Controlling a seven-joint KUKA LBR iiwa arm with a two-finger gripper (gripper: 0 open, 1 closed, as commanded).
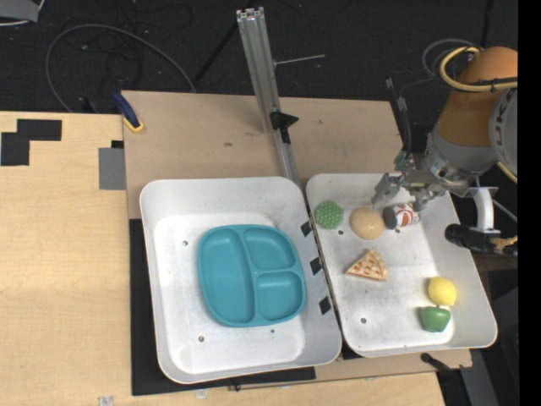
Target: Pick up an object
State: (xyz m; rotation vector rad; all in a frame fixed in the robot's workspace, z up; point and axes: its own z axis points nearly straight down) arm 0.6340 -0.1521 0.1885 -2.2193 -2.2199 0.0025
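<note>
In the right bin [473,332] lie a green bumpy ball [329,215], a tan round bun-like piece [367,223], a pizza slice [367,266], a yellow lemon [441,291] and a green pepper [434,318]. A small red, white and dark object [404,218] sits by the tan piece near the bin's far side. My gripper [402,196] hangs over that far side, just above the small object. Its fingers stand apart, one on each side, with the object below them and not lifted.
The left bin [169,227] holds a teal divided plate [251,274]. A metal post [262,74] rises behind the bins. Black clips [314,265] sit along the seam between the bins. Cables lie on the dark floor behind.
</note>
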